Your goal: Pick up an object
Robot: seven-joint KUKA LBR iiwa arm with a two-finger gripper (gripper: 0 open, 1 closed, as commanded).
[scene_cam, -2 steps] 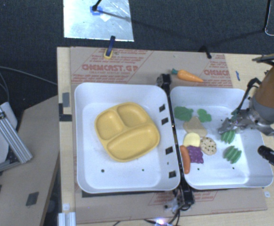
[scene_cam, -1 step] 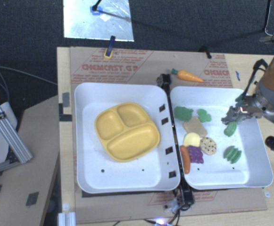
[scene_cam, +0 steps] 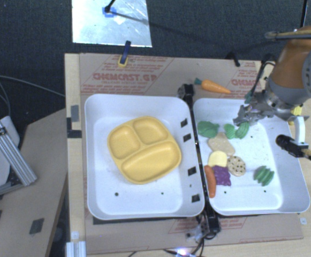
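Claw (scene_cam: pixel 245 118) low over green piece (scene_cam: pixel 242 129) in right bin (scene_cam: pixel 289 197); finger state unclear, possibly touching.

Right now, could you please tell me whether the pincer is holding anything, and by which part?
It cannot be told. The pincer is down in the right bin at a green leafy piece, but no item is visibly between its fingers.

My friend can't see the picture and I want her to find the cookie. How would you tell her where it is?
Look at the right bin, the one without the yellow plate. Near its middle lies a cluster of toy food; the cookie sits at the cluster's right side, next to a yellow piece and above a purple piece. It is the one round tan thing with dark dots.
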